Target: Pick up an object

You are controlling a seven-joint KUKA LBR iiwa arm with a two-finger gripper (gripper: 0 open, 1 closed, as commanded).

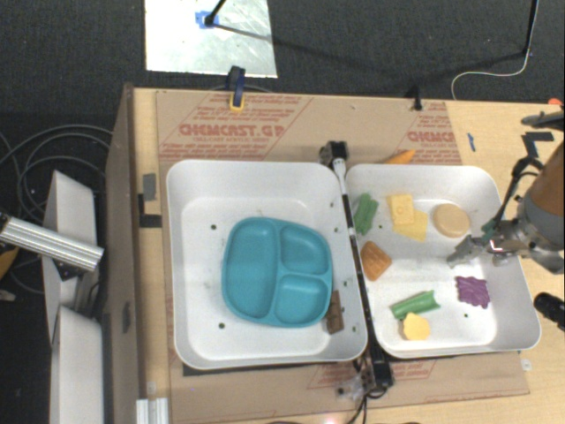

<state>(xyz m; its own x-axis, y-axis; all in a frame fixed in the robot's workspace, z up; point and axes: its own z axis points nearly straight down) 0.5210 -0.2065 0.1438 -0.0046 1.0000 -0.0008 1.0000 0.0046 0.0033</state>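
The right bin [494, 325] holds several toy foods. A green piece [363, 211] lies at the back left, with a yellow block [407, 217] and a round tan disc [450, 220] beside it. An orange-brown piece [375, 259] sits at the left. Near the front lie a green stick [415, 304], a small yellow piece [416, 327] and a purple cluster [472, 291]. My gripper [474, 247] hangs over the bin's right side, just above the purple cluster and below the tan disc. Nothing shows in its grasp.
The left bin [199, 193] holds a teal divided plate [277, 272], and a small brown piece [335, 312] lies against its right wall. An orange item [400, 157] rests on the cardboard behind the right bin. Cables run at the far right.
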